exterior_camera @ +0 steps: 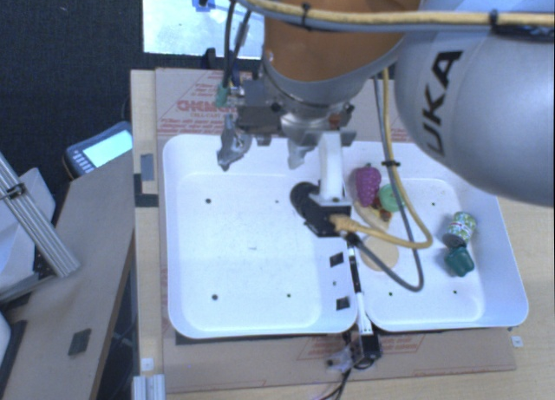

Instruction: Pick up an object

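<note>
Setting: robotics lab test cell. Evidence: large grey KUKA arm [468,86] with orange band and loose yellow cabling [408,216] over a wooden tabletop [520,216]; two shallow white bins [251,251] taped side by side on a cardboard sheet [186,103]; aluminium framing [39,225] at left; dark carpet floor [69,42].
</note>
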